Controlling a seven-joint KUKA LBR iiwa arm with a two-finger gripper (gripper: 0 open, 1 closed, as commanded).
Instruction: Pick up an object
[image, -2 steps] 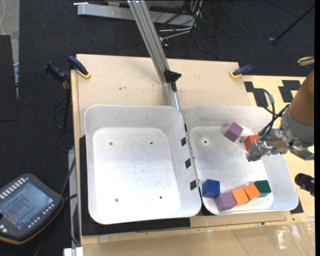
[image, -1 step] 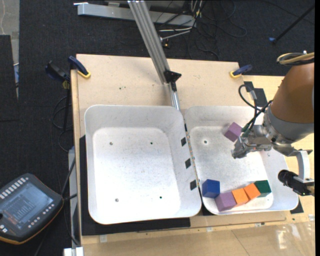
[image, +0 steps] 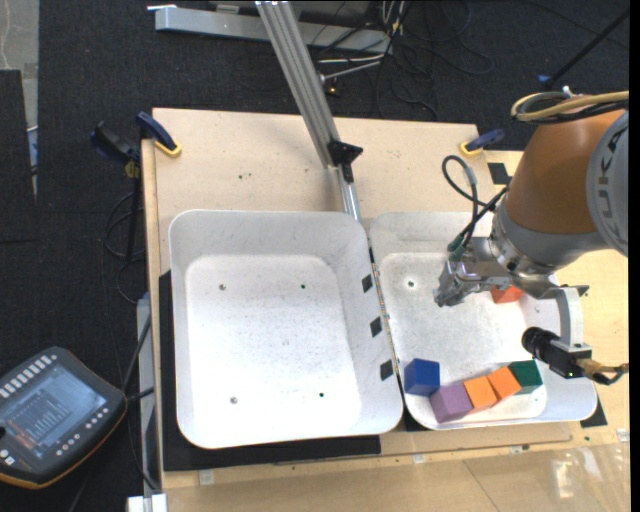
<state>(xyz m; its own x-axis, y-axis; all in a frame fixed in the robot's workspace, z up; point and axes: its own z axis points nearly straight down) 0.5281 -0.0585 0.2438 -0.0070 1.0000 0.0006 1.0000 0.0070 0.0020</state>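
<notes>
A: Blocks are lying in the right bin (image: 400, 240), five as far as I can make out. Four are sitting in a row along the near rim: blue (image: 421, 376), purple (image: 450, 401), orange (image: 481, 390), green (image: 523, 377), each touching or just beside its neighbour. A red one (image: 507, 294) is peeking out under the wrist, further back.

B: And the gripper (image: 450, 292)?

A: It is hanging over the middle of that bin, pointing down and toward the left, well apart from the row. Nothing is showing between its tips.

B: Fingers released or clenched?

A: I cannot tell; the head is dark and small from this angle, and the arm is covering much of it.

B: So which step is in hand?

A: I am judging it as the approach. No block is being lifted, and the left bin (image: 190, 300) is holding none.

B: Next move?

A: It is depending on the target. The red block is nearest, just beside the tool on its right, so a short shift that way and a descent would be needed, with the jaws spread wide enough to straddle it. The row is harder: the blocks are crowding each other and the rim, leaving little room for a finger on either side.
</notes>
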